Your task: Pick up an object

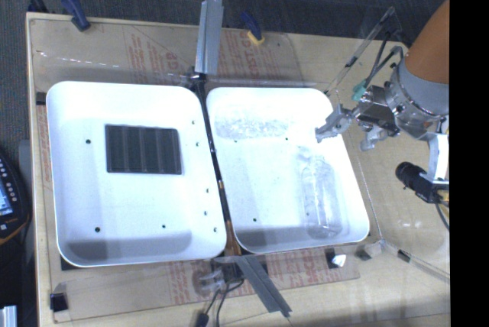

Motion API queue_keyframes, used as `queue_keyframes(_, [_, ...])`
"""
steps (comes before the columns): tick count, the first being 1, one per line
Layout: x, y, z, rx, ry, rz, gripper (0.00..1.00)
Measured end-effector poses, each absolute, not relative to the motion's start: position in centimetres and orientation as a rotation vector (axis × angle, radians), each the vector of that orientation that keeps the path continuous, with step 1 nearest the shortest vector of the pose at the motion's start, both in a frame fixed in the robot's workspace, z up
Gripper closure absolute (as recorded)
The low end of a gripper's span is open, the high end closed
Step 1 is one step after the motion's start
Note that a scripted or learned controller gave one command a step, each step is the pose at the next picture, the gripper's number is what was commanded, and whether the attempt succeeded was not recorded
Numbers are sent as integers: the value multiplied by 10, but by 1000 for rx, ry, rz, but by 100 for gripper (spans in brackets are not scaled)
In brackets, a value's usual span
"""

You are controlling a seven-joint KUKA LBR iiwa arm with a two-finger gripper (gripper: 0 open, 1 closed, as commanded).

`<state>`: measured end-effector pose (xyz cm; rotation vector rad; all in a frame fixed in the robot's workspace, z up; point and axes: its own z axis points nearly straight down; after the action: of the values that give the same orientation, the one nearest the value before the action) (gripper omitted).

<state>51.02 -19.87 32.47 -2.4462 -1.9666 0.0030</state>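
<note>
A dark grey ribbed rectangular block (144, 149) lies flat in the left bin (76, 234). In the right bin (260, 234), a clear plastic bottle (319, 195) lies lengthwise near the right wall. A clear crinkled wrapper (250, 127) rests near that bin's back wall. My gripper (345, 136) hovers over the right bin's upper right corner, just above the bottle's far end. Its fingers are spread open with nothing between them.
A grey metal bar (209, 35) stands at the back between the bins, and another bar (260, 286) lies at the front. Blue clamps (75, 12) grip the bench's back edge. The arm (428, 66) comes in from the right.
</note>
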Motion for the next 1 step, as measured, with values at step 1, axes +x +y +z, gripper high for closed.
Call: queue_keyframes(1, [496, -200, 337, -2420, -2001, 1, 0])
